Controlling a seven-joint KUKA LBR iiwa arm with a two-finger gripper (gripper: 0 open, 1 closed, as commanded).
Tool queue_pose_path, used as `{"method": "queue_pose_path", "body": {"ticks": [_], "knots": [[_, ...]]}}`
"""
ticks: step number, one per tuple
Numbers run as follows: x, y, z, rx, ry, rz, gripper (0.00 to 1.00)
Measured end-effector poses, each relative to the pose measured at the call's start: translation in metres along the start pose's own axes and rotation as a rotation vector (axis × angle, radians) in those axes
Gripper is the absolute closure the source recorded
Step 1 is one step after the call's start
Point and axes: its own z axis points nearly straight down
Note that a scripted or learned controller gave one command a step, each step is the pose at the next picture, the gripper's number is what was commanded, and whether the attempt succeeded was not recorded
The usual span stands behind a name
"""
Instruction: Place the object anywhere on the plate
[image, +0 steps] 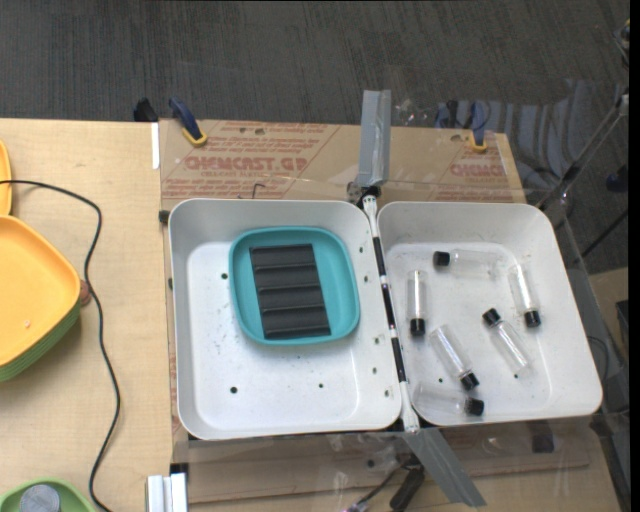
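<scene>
A teal square plate (243, 292) lies in the left white bin (205, 360), toward its back. A black ribbed block (290, 291) rests flat on the plate's middle. In the right white bin (565, 385) lie several clear tubes with black caps: one (416, 302) near the left wall, one (524, 296) at the right, two (454, 356) (505, 341) in the middle, and one (458, 261) toward the back. A loose black cap (474, 406) sits near the front rim.
Stacked yellow and green dishes (30, 300) sit on the wooden bench at the far left, with a black cable (101, 300) running beside them. Cardboard (260, 160) with clamps lies behind the bins. A grey bar (375, 140) stands at the back between them.
</scene>
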Motion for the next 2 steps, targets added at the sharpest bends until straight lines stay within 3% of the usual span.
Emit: {"method": "queue_pose_path", "body": {"ticks": [2], "knots": [[-0.0018,0.0001,0.0011,0.002,-0.002,0.003,0.00]]}}
